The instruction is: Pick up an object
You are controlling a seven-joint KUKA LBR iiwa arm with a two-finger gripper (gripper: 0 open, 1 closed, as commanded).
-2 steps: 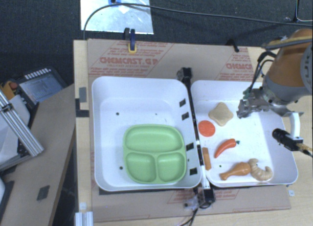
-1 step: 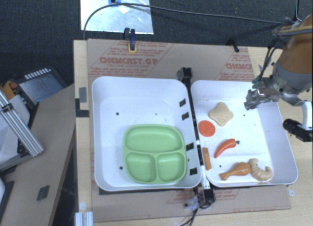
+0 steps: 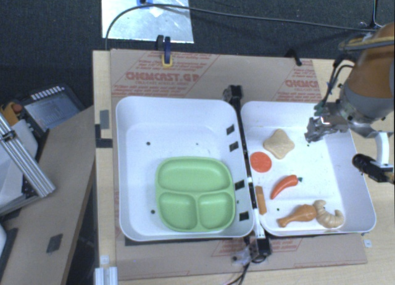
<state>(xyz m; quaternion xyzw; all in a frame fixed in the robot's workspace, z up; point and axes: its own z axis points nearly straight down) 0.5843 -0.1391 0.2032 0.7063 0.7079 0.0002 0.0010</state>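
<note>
The right bin [image 3: 345,154] holds several toy foods: a tan bread piece [image 3: 279,144], a red tomato slice [image 3: 261,162], a red chili pepper [image 3: 284,185], a brown chicken drumstick [image 3: 297,214], a beige shrimp-like piece [image 3: 329,214] and a thin orange stick [image 3: 260,200] by the left wall. My gripper [image 3: 315,130] hangs over the bin's upper right part, to the right of the bread and apart from it. Nothing shows between its fingers.
The left bin [image 3: 133,154] holds a green three-compartment plate [image 3: 194,192]. A black clamp [image 3: 233,94] sits at the top of the divider between the bins. The arm [image 3: 370,86] comes in over the right bin's far right edge. Cables run across the back.
</note>
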